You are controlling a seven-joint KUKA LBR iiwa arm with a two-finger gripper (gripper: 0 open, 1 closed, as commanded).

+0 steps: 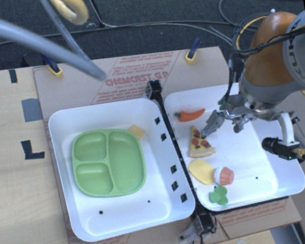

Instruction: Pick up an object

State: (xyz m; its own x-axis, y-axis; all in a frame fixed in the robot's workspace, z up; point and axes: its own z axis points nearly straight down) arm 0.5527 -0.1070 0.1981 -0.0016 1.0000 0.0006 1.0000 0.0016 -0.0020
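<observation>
In the right bin (267, 186) lie a toy carrot (191, 115), a pizza slice (200, 144), a yellow piece (202, 171), a pink and white piece (225, 176) and a green broccoli piece (218, 195). My gripper (225, 122) hangs over the right bin's upper middle, to the right of the pizza slice and carrot. Its two fingers are spread apart, with nothing between them. The fingers point left and down toward the pizza slice.
The left bin (122, 216) holds a green divided plate (108, 162) and a small yellow piece (136, 131) at the plate's upper right. A black divider (172, 150) separates the bins. Cables run behind the bench. A grey pole (28, 35) crosses the upper left.
</observation>
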